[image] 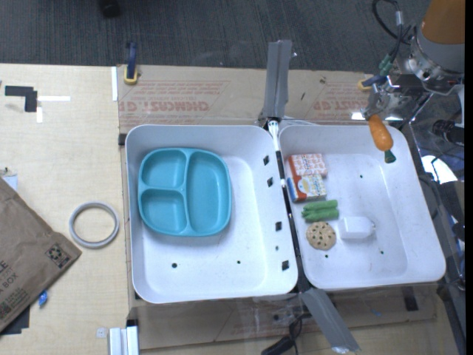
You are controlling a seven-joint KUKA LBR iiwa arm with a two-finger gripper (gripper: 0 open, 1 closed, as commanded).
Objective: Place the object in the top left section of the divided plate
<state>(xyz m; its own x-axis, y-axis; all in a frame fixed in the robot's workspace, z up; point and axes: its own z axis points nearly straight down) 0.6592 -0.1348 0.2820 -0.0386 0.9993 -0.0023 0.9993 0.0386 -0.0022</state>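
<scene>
Carrot (380, 134) hangs from gripper (376, 115), pinched at its top, far right of plate (184, 191).
Risk: thin end-grip slips during long carry, dropping carrot short of plate.

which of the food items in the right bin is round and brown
The cookie, a round speckled brown disc just below the green beans and left of the white block.

The arm (443, 21) comes into the scene at the far right. Its topmost visible part is a broad, rounded orange band (449, 6), smooth and unmarked. Below the band sits a pale grey ring, and under that the wrist turns to silver-grey metal with small blocky parts and brackets. A black cable (390, 17) loops out on the left side of the wrist and curves back in. Small green and blue fittings show beside the metal parts.
</scene>
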